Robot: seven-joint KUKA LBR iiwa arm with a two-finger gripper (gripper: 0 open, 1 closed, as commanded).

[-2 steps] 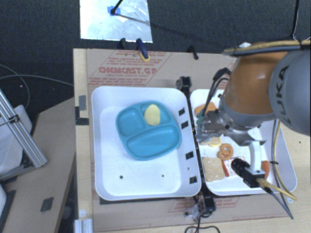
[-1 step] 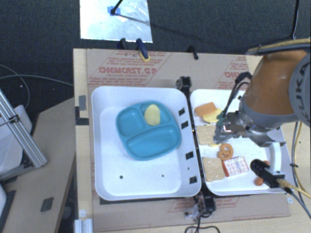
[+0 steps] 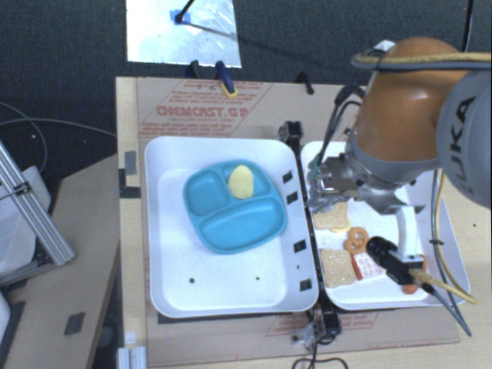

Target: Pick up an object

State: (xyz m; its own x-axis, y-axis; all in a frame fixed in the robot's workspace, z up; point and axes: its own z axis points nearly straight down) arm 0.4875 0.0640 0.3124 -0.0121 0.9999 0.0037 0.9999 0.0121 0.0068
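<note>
The gripper (image 3: pixel 323 181) hangs low over its bin (image 3: pixel 369 298). Whether it is spread or closed I cannot tell, as the wrist covers it. Just beneath lies a tan slice (image 3: pixel 332 218), the likeliest pick, best taken with a straight, centred drop. Beyond sits an orange ring (image 3: pixel 356 241). Far across, a yellow piece (image 3: pixel 241 181) rests on the blue plate (image 3: pixel 231 229).

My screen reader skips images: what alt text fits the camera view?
A grey-and-orange robot arm's gripper hangs over the right bin, which holds small food-like pieces. The left bin holds a blue divided plate with a yellow object in one compartment.
</note>
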